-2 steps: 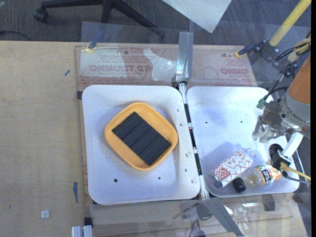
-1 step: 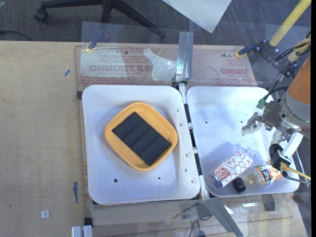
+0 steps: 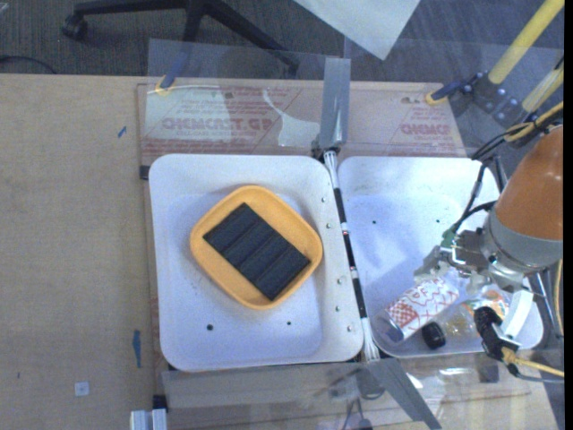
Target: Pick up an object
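A grey arm (image 3: 534,213) with an orange band is reaching in over the right-hand white bin (image 3: 403,195), and its pincer (image 3: 470,262) is hanging just above a small tube (image 3: 423,305) lying in that bin's near corner. Whether the pincer is gripping anything cannot be told, since the wrist hardware is hiding its tips. The tube is looking like the likeliest thing to pick: it is lying flat and slanted, close to the bin's front wall, printed in red and white with a dark round cap (image 3: 434,335) at its near end. It is probably light and somewhat soft, giving under a squeeze, with a glossy skin that may be slipping between hard tips; taking it across the middle of its body, square to its long axis, seems safest, as the cap end may be rolling away. Some small clear or pale bits (image 3: 461,316) are lying just beside it, too blurred to name. In the left-hand bin (image 3: 179,330), well apart from the tube, a yellow-orange rounded tray (image 3: 208,265) is sitting tilted diamond-wise, holding a dark ribbed slab (image 3: 256,251); that one looks stiffer, wider and harder to span. Both bins are resting on a tan desk (image 3: 63,240).
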Controlling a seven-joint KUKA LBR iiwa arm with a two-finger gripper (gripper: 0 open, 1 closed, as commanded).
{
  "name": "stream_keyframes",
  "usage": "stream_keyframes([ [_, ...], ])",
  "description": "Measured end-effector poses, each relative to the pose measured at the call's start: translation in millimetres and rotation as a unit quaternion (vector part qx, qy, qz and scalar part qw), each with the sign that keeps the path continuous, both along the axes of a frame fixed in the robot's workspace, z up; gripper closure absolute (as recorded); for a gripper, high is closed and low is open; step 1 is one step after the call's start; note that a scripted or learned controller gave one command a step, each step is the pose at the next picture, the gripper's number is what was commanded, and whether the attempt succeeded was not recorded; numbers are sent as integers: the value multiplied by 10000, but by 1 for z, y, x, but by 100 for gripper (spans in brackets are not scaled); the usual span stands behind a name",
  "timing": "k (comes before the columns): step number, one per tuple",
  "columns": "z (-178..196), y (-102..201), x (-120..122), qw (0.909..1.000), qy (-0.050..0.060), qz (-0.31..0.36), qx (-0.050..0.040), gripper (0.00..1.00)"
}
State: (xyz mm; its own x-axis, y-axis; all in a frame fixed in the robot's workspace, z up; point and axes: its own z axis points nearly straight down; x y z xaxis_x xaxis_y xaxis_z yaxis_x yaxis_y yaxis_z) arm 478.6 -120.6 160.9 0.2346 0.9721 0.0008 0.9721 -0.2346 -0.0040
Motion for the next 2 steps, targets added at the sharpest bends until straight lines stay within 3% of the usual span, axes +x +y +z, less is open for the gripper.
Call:
stream_keyframes([
  [1, -52, 12, 9, 9972, -168, 726, -54, 0],
  [2, -57, 9, 31, 9905, -219, 1358, -87, 0],
])
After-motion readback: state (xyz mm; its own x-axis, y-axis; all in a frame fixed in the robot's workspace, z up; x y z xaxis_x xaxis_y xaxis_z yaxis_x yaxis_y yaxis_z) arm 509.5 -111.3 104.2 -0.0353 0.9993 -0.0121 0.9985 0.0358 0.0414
